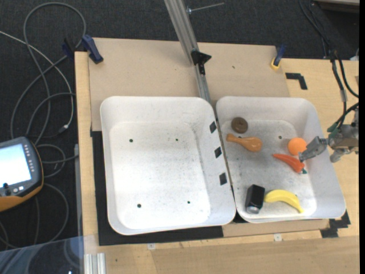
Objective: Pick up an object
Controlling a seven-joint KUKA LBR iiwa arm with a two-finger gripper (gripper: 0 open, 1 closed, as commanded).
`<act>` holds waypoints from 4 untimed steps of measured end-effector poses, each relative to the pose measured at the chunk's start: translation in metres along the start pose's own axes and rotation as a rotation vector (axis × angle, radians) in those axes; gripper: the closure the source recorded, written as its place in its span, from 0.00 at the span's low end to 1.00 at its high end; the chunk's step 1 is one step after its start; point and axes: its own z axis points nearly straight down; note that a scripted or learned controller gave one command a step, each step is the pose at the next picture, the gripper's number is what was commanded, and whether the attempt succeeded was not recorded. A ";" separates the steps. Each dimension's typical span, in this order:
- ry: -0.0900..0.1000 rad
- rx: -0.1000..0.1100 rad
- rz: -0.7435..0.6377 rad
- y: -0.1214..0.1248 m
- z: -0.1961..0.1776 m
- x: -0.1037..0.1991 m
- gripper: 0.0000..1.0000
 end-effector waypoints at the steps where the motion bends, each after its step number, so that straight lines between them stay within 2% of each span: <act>1: 0.000 0.000 0.000 -0.003 0.043 0.001 0.00; 2: 0.001 0.001 -0.001 -0.008 0.105 0.002 0.00; 3: -0.002 -0.009 -0.002 -0.006 0.091 0.002 1.00; 4: -0.005 -0.013 -0.003 0.001 0.043 0.008 1.00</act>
